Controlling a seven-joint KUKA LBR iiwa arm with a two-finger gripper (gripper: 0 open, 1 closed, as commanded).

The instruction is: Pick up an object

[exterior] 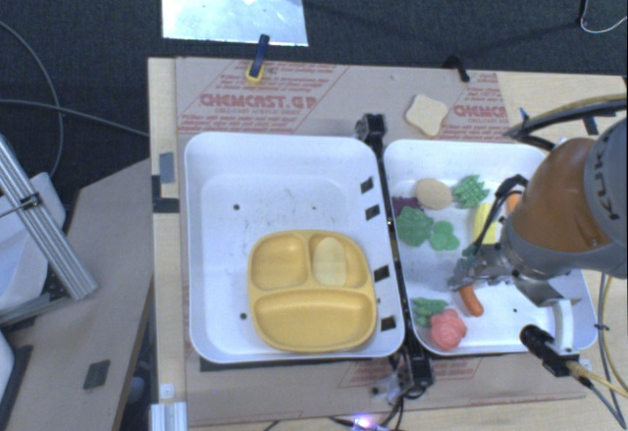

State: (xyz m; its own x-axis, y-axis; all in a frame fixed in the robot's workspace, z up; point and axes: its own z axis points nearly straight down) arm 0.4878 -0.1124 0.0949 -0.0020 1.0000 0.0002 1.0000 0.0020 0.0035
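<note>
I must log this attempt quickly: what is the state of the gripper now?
Gripper: low in the right bin, just above the small carrot; open or shut cannot be told.

Just under my dark metal claw lies an orange carrot, and below it a pink lump beside a green sprig. To the claw's left sit green leafy pieces and a purple one; above, a beige egg-like thing, bright green broccoli and a yellow piece. Both bins are white; the far one holds a yellow divided tray. My wrist band is orange-brown.
</note>
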